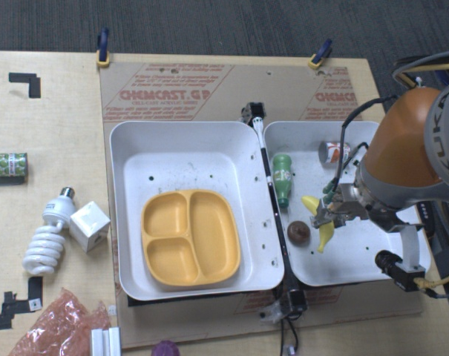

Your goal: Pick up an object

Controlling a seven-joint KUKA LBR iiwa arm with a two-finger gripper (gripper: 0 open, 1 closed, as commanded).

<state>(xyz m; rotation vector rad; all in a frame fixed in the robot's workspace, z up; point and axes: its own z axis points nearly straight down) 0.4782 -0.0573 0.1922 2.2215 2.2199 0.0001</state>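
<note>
Yellow banana (320,221) under my gripper (324,215), long axis running from far-left down to near, lower tip pointing near, I can't tell the pincer's state, brown ball (298,232) just left, green bottle (283,176) beyond-left.

Left bin (128,162): yellow divided plate (190,237).
Right bin (302,136): green bottle (283,176), can (332,152), brown ball (298,232).
My gripper (324,215): over the banana (320,225).

A: What lies beyond the surface (53,124)?
B: Dark grey carpet (209,10) along the top.
A: And the surface itself?
B: Pale wood, with a brown printed cardboard sheet (179,87) held by two blue-and-yellow clamps (102,48) at its far edge.
</note>
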